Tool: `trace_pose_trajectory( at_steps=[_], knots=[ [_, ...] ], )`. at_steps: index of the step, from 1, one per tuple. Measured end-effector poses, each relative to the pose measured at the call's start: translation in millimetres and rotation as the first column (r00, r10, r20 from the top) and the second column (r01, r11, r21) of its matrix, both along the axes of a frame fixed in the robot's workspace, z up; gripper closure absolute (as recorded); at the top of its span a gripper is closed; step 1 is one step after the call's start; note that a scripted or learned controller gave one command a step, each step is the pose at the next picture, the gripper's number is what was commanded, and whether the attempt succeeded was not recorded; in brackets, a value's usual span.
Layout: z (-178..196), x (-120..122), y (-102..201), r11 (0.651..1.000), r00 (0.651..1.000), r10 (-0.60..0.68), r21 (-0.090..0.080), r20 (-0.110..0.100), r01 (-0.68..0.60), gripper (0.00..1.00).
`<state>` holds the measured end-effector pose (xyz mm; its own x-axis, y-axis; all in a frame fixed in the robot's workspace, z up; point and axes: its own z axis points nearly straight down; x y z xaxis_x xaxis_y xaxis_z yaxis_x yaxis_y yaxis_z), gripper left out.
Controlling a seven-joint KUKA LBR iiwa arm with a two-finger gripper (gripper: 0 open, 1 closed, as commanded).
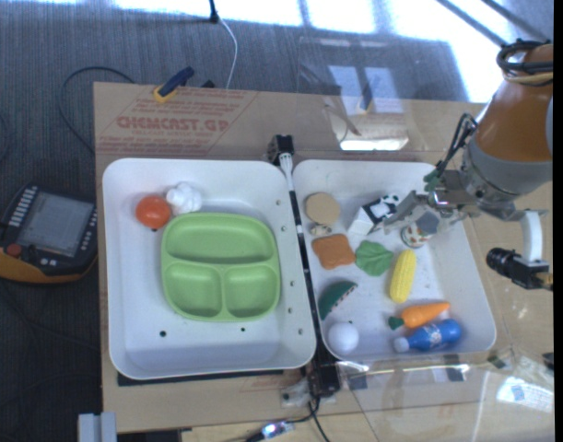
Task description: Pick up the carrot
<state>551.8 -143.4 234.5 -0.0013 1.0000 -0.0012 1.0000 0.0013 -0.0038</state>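
The carrot point(423, 314) is orange with a small green top and lies on its side near the front of the right bin point(479, 293). It is wedged between the yellow corn cob point(403, 275) behind it and a blue bottle point(435, 335) in front. My gripper point(416, 219) hangs over the back middle of the right bin, well behind the carrot and apart from it. A small round pale object point(413, 238) sits just below the gripper. The grey arm with its orange band point(513, 122) comes in from the right.
The right bin also holds a tan cookie point(322, 209), toast point(333, 250), a green leaf point(374, 258), a watermelon slice point(337, 296), a white egg point(343, 338) and a black-and-white toy point(383, 208). The left bin holds a green divided plate point(222, 265), a tomato point(153, 212) and a white item point(183, 195).
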Motion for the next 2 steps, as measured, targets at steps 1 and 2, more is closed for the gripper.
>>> trace_pose_trajectory(
  at_steps=[1,2],
  knots=[
    [-126.0,-50.7,-19.4,0.937,0.937,0.348,0.007,-0.005,-0.348,0.0],
    [-142.4,-63.5,-14.3,0.864,0.864,0.503,-0.013,0.012,-0.503,0.0]
  ],
)
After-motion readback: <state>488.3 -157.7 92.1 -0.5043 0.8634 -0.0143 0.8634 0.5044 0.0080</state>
